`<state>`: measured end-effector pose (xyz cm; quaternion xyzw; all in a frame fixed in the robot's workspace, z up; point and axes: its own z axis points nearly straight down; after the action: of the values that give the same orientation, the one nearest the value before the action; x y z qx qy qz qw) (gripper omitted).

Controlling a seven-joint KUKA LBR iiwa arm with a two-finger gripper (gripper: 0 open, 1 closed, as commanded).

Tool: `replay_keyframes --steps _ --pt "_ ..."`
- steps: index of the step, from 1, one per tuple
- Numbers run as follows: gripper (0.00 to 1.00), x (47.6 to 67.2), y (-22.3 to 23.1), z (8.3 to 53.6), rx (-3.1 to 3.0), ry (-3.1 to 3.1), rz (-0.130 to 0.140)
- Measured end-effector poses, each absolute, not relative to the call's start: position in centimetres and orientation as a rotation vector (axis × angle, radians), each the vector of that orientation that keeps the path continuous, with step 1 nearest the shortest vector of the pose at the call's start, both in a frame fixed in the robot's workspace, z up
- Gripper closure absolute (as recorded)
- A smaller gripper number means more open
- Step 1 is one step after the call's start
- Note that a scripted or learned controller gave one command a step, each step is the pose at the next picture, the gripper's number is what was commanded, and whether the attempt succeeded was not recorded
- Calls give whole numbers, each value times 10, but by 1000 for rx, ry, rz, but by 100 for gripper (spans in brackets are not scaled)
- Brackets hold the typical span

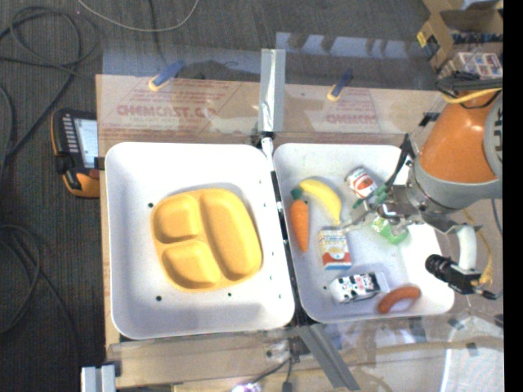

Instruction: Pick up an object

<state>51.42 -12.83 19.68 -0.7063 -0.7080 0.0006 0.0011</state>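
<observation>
Gripper (pixel 377 211) is low in the right bin (pixel 425 300); you can't tell its grip state. Nearest pick, the green object (pixel 391 229), sits just below-right of it.

- Looks like a robotics lab or test cell, not a home.
- Grey and orange industrial arm (pixel 462 149) reaching in over a bench (pixel 204 104) topped with a taped-down protective sheet still bearing printed lettering.
- Two shallow white bins (pixel 122 219) set side by side, one with a yellow compartment tray (pixel 206 237), the other with toy food and small cartons (pixel 335 247).
- Orange-edged handheld control pendant (pixel 75 149) lying beside the bench.
- Loose black cables (pixel 33 31) trailing over dark carpet, cardboard boxes (pixel 458 15) stacked in the far corner.
</observation>
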Motion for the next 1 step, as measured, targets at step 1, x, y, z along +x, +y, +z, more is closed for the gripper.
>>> replay_keyframes --steps 1 --pt "0 544 -183 100 -2306 -2136 -1"
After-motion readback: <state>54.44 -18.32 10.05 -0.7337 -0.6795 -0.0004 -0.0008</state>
